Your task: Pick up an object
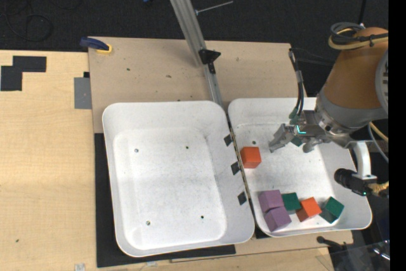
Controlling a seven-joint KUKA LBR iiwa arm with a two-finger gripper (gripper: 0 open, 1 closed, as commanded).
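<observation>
Orange cube (250,157), small, alone mid right bin (266,114); gripper (283,136) beside it, jaw state unclear.

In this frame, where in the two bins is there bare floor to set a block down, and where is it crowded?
The left bin has bare floor wall to wall. In the right bin, the far strip above the orange block and the hand is bare. Its near edge is crowded: purple blocks, green blocks, another orange one.
</observation>
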